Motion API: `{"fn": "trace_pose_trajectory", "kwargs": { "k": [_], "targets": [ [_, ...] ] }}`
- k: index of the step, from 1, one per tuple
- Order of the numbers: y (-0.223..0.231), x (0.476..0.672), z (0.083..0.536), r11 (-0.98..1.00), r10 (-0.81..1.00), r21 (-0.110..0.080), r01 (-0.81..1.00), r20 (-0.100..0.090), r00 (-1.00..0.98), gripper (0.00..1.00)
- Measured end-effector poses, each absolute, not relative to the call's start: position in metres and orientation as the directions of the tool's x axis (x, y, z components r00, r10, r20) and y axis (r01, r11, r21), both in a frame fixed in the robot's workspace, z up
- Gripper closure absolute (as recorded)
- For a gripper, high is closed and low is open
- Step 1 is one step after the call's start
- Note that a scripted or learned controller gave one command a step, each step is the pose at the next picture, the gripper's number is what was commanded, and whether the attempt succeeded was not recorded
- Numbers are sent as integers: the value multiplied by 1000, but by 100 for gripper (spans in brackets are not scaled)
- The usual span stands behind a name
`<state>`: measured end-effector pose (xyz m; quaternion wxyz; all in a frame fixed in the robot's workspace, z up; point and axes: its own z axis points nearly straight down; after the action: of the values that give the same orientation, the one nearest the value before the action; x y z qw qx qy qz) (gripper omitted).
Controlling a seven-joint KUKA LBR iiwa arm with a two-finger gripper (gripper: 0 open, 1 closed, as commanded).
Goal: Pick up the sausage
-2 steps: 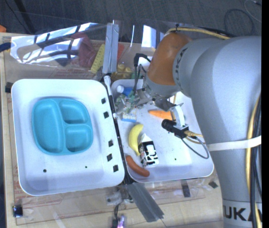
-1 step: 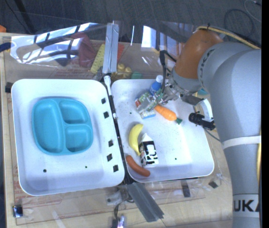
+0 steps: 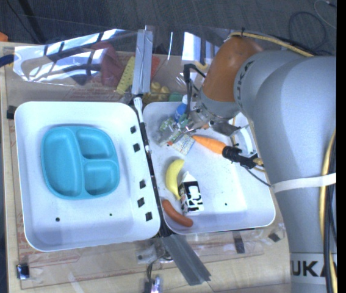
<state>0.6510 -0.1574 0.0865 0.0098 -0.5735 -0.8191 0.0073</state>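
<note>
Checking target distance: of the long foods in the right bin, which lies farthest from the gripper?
The sausage, reddish-brown, at the bin's near-left corner. The banana lies closer to the gripper, and the carrot closest.

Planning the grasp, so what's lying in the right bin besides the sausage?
Beside the sausage in the right bin: banana, black-and-white pack, carrot. The arm covers the far corner.

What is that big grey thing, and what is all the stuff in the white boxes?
The big grey thing is a robot arm. One camera looks down on it from above. Its gripper hangs over the far end of the right bin. In that bin lie a sausage at the near edge, a banana, a carrot and a small black-and-white box. The left bin holds a blue tray. The robot should pick up the sausage, but it isn't touching it yet.
</note>
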Motion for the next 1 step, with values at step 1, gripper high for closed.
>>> {"fn": "trace_pose_trajectory", "kwargs": {
  "k": [1],
  "targets": [
    [-123,606,94,395,919,-2,919,-12,-395,0]
  ]
}}
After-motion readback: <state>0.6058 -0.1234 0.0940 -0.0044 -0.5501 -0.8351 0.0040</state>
